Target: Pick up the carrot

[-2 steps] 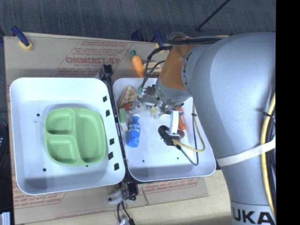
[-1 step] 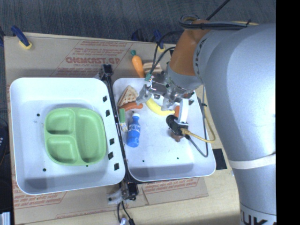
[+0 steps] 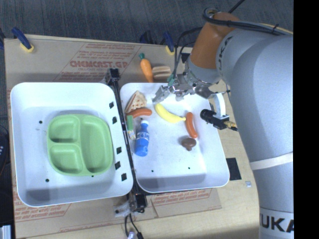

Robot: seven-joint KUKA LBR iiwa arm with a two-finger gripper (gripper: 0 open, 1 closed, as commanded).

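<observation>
The carrot, orange with a green top, lies on the cardboard just behind the right bin's back rim, outside the bin. A tan bun touches its right side. My gripper hangs low over the back of the right bin, a little in front of and to the right of the carrot. It points left toward a sandwich wedge. Nothing shows in its grasp.
The right bin holds a banana, two red sausages, a blue bottle, a brown mushroom and a green stick. The left bin holds a green divided plate. Blue clamps sit at the bench's back edge.
</observation>
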